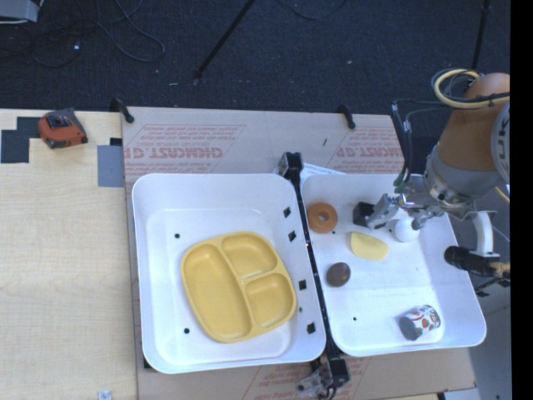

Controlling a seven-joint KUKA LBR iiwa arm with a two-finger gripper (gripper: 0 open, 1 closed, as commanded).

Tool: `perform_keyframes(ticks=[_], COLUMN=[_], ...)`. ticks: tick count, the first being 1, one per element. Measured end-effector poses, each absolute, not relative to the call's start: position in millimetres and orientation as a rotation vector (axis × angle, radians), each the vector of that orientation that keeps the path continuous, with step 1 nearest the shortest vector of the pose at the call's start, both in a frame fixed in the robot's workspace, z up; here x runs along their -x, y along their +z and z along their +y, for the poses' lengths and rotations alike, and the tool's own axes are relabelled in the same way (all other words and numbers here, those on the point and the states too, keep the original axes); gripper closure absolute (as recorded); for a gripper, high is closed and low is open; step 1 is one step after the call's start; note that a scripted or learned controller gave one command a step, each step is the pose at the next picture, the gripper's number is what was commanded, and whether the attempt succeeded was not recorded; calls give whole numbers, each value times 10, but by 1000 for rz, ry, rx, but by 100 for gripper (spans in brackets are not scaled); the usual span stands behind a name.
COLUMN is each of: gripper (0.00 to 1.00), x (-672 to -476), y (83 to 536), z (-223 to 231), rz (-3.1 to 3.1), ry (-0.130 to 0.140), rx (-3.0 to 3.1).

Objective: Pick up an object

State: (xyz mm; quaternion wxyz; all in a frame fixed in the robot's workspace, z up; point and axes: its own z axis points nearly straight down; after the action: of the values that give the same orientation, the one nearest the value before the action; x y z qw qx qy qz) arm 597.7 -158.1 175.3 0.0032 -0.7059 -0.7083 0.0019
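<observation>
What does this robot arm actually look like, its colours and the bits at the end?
The arm is grey with a broad orange band above the wrist and a yellowish cable loop beside it. It ends in a small gripper of silvery metal and black parts, with dark cables running along it.

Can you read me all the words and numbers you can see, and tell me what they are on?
"CHEMCRZT" or close to it, red letters printed upside down on the cardboard sheet under the bins; blurry, so uncertain.
A second red print on the cardboard at the right: too blurred to read.
The small can has a printed label: too small to read.
</observation>
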Motion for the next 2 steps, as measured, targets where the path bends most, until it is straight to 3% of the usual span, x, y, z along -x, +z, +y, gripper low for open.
perform_keyframes(ticks=[2], gripper=[0], x=[-6003], y=[854], z=[-1600], rz=[-2216], ry=[2], rx=[2218])
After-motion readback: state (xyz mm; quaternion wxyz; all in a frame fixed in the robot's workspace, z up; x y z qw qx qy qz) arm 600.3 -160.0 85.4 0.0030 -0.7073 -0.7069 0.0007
